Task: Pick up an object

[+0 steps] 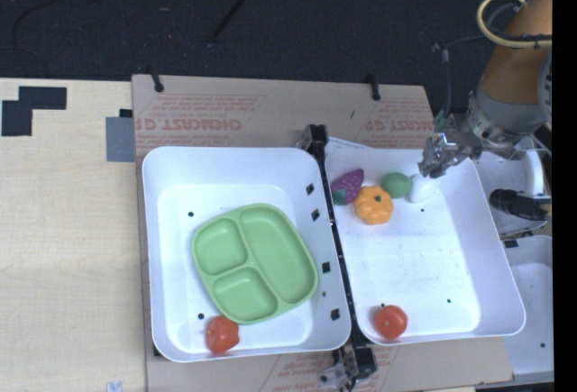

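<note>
The right bin holds a purple toy fruit, a green ball-shaped item, an orange pumpkin-like toy and a small white object, all clustered at its far side. A red tomato-like toy lies near that bin's front edge. My gripper hangs over the bin's far right corner, just above and right of the white object. Nothing can be seen held in it.
The left bin holds a green divided plate and a second red tomato-like toy at its front. A black divider runs between the bins. Cables and a black fixture sit to the right.
</note>
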Robot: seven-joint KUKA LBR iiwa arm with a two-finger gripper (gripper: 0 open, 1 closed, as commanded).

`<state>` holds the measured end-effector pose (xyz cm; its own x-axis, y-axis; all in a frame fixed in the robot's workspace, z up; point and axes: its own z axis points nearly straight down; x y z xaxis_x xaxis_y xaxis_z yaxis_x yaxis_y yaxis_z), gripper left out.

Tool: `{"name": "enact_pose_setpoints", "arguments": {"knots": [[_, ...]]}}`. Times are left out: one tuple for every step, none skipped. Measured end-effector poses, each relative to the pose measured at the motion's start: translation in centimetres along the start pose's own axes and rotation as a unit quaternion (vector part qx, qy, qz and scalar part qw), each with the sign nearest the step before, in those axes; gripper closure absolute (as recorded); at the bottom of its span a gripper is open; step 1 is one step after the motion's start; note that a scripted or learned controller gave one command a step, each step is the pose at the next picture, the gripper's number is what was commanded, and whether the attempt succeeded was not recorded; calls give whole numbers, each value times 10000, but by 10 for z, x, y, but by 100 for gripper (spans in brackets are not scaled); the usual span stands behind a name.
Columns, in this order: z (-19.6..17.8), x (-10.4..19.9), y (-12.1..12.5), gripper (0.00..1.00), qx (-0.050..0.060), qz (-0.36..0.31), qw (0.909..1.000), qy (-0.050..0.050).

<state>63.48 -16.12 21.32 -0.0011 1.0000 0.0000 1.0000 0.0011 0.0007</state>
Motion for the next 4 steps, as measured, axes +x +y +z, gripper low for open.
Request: {"name": "enact_pose_setpoints", "arguments": {"knots": [[6,42,-21,100,29,-4,10000,8],[-2,93,-29,100,22,-16,10000,14],[5,142,-53,100,35,-4,10000,7],[1,201,-73,100,34,-14,10000,10]]}}
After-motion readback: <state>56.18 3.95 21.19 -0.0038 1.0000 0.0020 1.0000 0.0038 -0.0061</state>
